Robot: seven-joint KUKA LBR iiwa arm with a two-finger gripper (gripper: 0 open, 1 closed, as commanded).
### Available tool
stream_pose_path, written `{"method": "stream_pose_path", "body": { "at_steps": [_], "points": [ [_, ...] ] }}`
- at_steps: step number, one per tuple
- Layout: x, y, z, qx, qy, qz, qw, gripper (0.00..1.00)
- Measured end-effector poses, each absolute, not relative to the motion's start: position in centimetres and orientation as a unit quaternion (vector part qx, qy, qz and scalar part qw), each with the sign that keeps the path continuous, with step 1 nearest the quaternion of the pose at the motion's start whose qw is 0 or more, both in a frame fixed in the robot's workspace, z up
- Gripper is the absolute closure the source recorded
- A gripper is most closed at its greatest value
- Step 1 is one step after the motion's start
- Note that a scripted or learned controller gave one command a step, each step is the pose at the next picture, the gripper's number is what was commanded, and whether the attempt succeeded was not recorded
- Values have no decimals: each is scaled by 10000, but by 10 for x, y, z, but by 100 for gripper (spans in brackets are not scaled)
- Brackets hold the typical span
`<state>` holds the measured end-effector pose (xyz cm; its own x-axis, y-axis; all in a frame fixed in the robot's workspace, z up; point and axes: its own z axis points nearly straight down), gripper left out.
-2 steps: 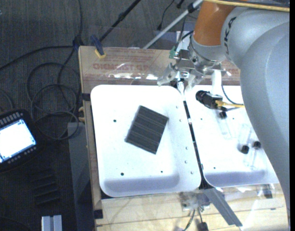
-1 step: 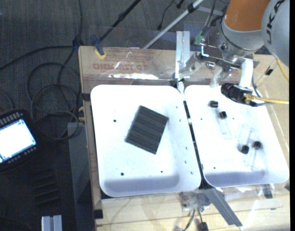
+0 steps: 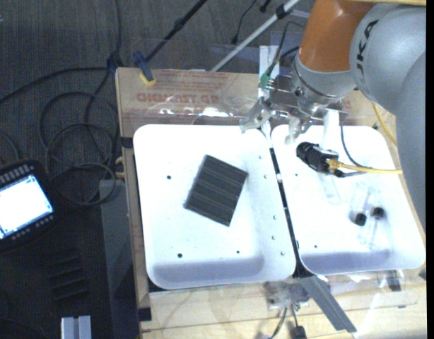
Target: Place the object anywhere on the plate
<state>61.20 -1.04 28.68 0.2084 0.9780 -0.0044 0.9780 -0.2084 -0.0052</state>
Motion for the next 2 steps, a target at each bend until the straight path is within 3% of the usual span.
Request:
{"method": "stream_pose_path", "body": {
  "at_steps": [1, 2],
  "points": [
    [607, -24, 262, -7661, -6427, 34, 4, 0],
    [595, 0, 253, -6980, -7161, 26, 14, 0]
  ]
}}
